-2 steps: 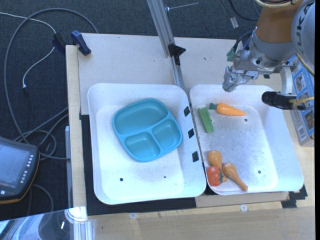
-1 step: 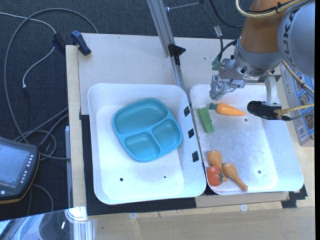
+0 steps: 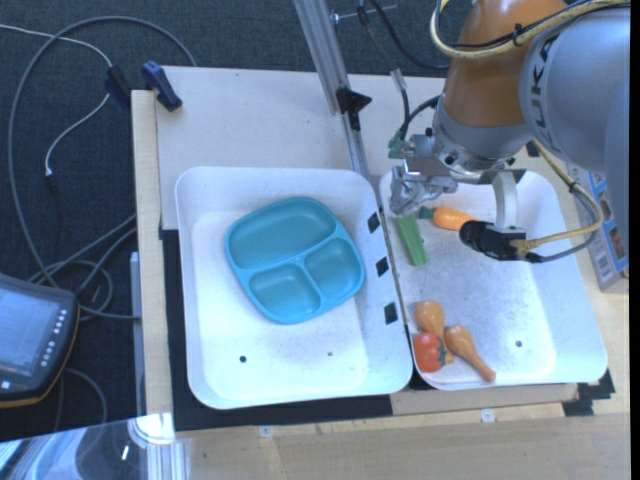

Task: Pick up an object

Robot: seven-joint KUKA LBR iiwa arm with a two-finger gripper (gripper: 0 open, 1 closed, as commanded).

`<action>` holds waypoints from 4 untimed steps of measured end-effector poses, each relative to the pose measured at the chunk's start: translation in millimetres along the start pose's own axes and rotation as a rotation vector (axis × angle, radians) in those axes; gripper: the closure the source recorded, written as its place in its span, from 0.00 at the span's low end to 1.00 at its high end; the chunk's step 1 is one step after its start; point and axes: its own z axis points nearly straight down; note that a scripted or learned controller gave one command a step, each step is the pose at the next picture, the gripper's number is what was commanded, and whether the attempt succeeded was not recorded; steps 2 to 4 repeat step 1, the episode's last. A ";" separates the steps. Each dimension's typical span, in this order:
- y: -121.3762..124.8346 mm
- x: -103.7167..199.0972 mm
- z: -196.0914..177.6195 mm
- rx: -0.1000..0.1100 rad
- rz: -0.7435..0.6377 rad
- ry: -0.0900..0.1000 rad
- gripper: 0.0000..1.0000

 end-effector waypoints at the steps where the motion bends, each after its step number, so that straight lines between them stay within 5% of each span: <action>1: -6.8 48.0 -0.3 -0.001 -0.001 0.001 1.00; 4: -6.8 48.0 -0.3 -0.001 -0.001 0.001 1.00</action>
